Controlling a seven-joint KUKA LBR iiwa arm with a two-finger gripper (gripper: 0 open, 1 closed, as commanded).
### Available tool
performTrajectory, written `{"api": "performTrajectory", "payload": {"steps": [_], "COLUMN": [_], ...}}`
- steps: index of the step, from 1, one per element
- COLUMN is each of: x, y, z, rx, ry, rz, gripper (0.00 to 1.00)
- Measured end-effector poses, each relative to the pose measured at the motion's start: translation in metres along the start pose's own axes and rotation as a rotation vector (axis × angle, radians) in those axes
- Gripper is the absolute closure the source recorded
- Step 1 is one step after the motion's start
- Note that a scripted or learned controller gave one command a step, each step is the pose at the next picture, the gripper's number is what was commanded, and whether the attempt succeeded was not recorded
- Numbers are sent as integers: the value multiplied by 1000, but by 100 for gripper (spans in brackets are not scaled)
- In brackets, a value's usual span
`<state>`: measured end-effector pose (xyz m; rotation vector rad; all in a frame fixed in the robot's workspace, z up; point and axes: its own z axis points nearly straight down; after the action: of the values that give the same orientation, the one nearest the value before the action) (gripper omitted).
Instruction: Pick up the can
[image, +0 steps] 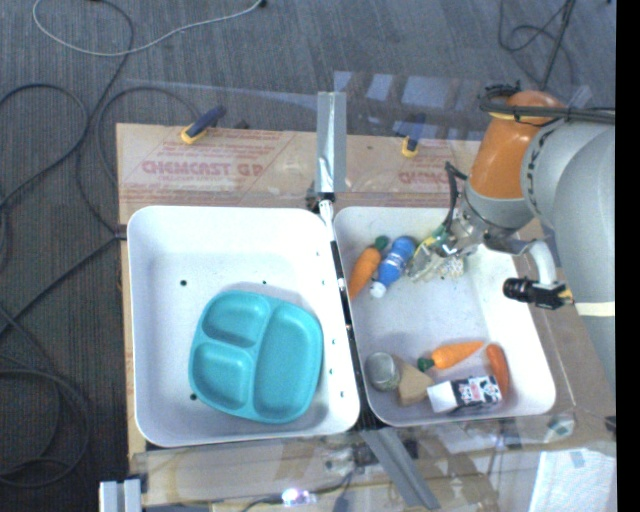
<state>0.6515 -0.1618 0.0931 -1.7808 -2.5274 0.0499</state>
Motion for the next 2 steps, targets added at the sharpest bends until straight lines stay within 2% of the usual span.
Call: {"api": "performTrajectory", "payload": {"steps": [1,2], "x": [68,47], "y": [31,27], "z": [-91,-121], "rx": [-57,-56], "ry": [-13,-9], "rz": [402,507], "gripper": [100,100]}}
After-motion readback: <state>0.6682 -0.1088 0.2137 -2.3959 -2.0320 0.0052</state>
